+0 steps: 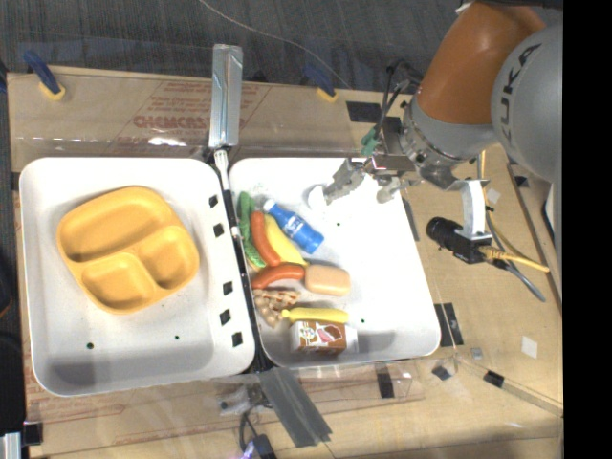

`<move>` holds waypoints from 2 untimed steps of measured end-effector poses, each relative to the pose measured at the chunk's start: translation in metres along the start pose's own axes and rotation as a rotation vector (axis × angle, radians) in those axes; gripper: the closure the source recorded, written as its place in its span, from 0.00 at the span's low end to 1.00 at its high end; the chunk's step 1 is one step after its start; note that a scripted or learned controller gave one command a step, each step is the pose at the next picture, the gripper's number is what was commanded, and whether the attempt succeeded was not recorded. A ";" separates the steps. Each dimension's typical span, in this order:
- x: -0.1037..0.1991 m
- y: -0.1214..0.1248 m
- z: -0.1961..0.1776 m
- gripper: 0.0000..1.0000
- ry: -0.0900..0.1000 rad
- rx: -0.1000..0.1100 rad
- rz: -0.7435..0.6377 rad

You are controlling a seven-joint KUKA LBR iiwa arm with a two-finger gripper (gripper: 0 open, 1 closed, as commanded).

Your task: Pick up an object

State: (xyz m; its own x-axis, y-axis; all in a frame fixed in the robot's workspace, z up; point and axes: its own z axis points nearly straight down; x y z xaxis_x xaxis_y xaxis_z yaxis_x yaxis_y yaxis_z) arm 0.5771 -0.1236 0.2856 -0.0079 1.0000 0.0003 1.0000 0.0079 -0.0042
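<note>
On the worktop (535, 352) we count two white bins, left bin (38, 285) with one yellow tray (127, 247), right bin (392, 275) with seven food items (292, 271) along its left wall, our hand (361, 185) open above, gripping nothing.

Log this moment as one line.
gripper: open, above right bin, holding nothing | blue bottle, banana, sausage: lying in bin | yellow tray: left bin

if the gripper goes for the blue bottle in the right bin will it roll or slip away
The blue bottle lies on its side with a rounded body, so a nudge would probably roll it. It looks like smooth plastic, likely slippery. The banana touching it may block rolling that way. The gripper hovers nearby.
</note>
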 end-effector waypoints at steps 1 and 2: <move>0.052 0.078 0.100 0.00 0.001 0.009 0.090; 0.028 0.080 0.195 0.00 0.001 0.002 0.315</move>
State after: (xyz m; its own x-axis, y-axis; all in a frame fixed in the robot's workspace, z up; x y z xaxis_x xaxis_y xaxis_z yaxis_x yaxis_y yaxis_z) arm 0.6561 -0.0947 0.0903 0.3025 0.9532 -0.0004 0.9531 -0.3025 -0.0057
